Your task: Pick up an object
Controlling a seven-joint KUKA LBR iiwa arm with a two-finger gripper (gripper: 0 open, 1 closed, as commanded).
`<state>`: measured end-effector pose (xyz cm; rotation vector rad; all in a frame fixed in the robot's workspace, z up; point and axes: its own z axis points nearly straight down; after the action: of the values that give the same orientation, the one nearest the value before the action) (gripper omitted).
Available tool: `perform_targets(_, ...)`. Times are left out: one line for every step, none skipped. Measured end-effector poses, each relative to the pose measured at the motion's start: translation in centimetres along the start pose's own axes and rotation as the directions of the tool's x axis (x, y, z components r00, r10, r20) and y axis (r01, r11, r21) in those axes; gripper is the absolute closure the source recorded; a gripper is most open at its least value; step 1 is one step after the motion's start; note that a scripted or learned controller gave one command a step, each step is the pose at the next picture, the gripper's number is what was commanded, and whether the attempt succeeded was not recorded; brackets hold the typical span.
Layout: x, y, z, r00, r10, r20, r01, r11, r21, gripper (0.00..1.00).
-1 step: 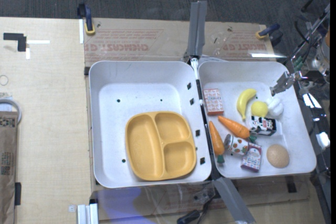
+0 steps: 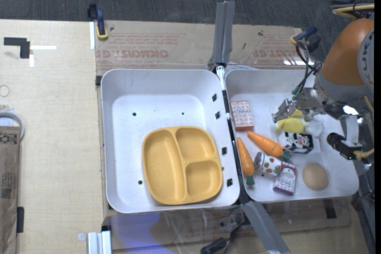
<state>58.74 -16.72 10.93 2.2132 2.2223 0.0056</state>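
On the table, toward its right edge, two white bins sit side by side: the left bin holds a yellow divided plate, and the right bin holds the clutter to pick from. From the right edge the arm reaches in over the right bin's far right corner, its end effector low above a yellow lemon. How far the end effector is open I cannot tell, and nothing can be seen gripped in it, so I judge the pick not yet made: the grasp and the lift are both left. The lemon, the likeliest target, is small, smooth and rounded, partly hidden under the metal tip. Just below it lies a black-and-white carton. Two orange carrots lie nearer the bin's middle, one slanting beside the carton and one by the left wall. A red-patterned box lies flat at the far left, a pink packet and a small can at the near side, and a tan ball in the near right corner.
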Motion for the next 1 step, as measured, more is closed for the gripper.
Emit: perform_targets(-4.58, 3.62, 1.57, 1.000, 0.014, -0.011, -0.014, 1.000, 0.002, 0.00)
